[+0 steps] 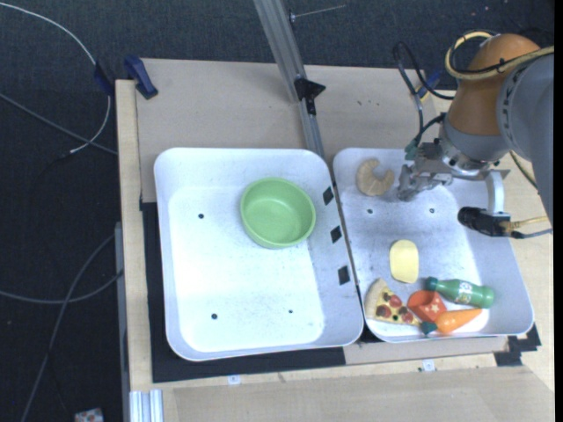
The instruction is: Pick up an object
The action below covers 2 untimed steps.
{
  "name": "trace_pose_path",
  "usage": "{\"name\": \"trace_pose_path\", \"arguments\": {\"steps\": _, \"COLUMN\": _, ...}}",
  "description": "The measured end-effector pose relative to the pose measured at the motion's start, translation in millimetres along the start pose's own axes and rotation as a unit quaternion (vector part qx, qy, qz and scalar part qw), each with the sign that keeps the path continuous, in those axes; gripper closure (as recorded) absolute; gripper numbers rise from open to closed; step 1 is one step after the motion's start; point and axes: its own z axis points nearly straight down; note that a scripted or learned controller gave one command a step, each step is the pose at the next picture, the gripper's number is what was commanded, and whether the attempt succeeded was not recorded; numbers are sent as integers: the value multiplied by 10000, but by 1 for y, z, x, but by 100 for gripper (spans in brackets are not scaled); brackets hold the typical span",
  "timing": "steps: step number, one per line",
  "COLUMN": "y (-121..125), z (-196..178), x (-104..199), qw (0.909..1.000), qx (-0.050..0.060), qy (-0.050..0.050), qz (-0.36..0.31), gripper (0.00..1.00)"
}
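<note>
Camera view showed us the gripper [412, 185] low at the right bin's [506, 262] twelve o'clock end, just beside the tan croissant-shaped piece [375, 178] at its nine o'clock, its grasp unreadable, so we judged nothing lifted yet.

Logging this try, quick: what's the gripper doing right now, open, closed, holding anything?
Gripper: low in the right bin, just beside the tan croissant; cannot be told whether it is open, closed or holding anything.
</note>
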Motion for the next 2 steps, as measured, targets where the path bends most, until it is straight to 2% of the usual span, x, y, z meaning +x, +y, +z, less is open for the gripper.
{"name": "trace_pose_path", "arguments": {"steps": 1, "y": -3, "z": -46, "x": 0, "qw": 10000, "qx": -70, "qy": -30, "qz": 1, "gripper": 100}}
{"name": "trace_pose_path", "arguments": {"steps": 2, "y": -8, "z": -101, "x": -7, "qw": 10000, "qx": -80, "qy": -33, "qz": 0, "gripper": 100}}
